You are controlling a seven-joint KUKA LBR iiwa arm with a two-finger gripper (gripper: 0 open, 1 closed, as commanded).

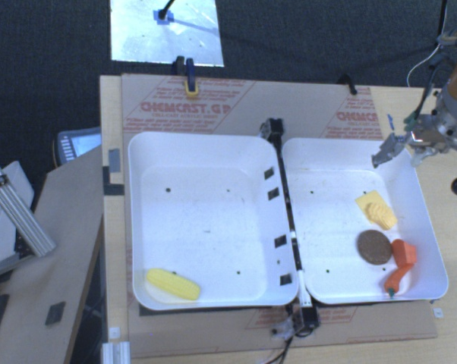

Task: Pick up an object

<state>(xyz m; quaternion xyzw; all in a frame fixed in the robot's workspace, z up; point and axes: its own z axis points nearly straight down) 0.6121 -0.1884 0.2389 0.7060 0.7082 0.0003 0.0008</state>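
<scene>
The orange carrot (399, 265) lies nearest, in the right bin (342, 294) front corner, beside the brown disc (374, 246) and yellow corn piece (376, 209). My end effector (399, 146) hovers above the bin's back right rim; its grip state I cannot tell. The objects lie forward of it.

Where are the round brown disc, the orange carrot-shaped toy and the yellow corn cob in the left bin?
round brown disc (374, 246): camera view, middle of its flat top.
orange carrot-shaped toy (401, 262): camera view, middle of its body.
yellow corn cob (173, 284): camera view, middle of its length.
</scene>
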